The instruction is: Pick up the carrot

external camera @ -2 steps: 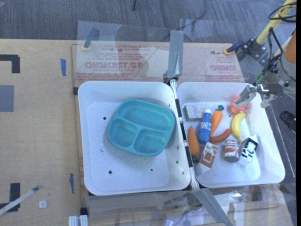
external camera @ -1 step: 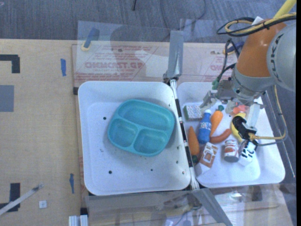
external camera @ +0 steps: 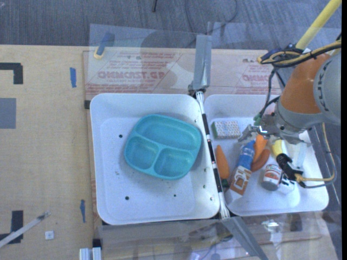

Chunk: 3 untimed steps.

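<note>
Orange catches my eye first: the carrot (external camera: 222, 167) lies lengthwise along the left wall of the right bin (external camera: 314, 199), tucked against the divider where a loose thing would roll and settle. Just at its three o'clock lies a blue bottle with an orange label (external camera: 243, 167), and a second orange piece (external camera: 261, 150) rests beyond that, close under the arm. The gripper (external camera: 258, 130) hovers at about one o'clock from the carrot, over the cluttered middle of that bin and not above the carrot itself; I cannot tell how wide it stands, and I see nothing caught in it. A small jar (external camera: 271, 176) and a speckled sponge (external camera: 226, 128) crowd the same bin, while the teal divided plate (external camera: 162, 146) sits alone in the left bin (external camera: 108, 199).
</note>
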Each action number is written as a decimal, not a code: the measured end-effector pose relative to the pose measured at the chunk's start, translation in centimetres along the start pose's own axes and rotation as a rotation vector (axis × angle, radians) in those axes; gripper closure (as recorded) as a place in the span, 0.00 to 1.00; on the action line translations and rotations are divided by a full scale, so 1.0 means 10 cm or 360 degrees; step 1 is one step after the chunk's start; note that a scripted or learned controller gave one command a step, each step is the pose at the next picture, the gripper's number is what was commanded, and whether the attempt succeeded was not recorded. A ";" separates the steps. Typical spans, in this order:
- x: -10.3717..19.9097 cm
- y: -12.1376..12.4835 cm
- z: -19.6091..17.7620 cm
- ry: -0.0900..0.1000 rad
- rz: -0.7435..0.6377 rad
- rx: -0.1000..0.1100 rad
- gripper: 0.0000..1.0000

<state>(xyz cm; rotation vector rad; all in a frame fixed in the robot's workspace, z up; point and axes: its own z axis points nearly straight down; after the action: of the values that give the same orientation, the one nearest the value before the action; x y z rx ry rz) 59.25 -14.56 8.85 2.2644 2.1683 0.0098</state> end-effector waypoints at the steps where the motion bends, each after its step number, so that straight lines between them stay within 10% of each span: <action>1: -0.07 -0.37 -0.81 0.0000 -0.0199 0.0011 0.00; 2: -0.29 0.06 0.00 -0.0004 -0.0376 -0.0002 0.00; 3: -0.31 0.07 -0.10 -0.0003 -0.0366 -0.0009 1.00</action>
<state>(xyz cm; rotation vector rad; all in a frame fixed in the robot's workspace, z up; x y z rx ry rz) 59.78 -17.71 9.91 1.9966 2.4094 0.0129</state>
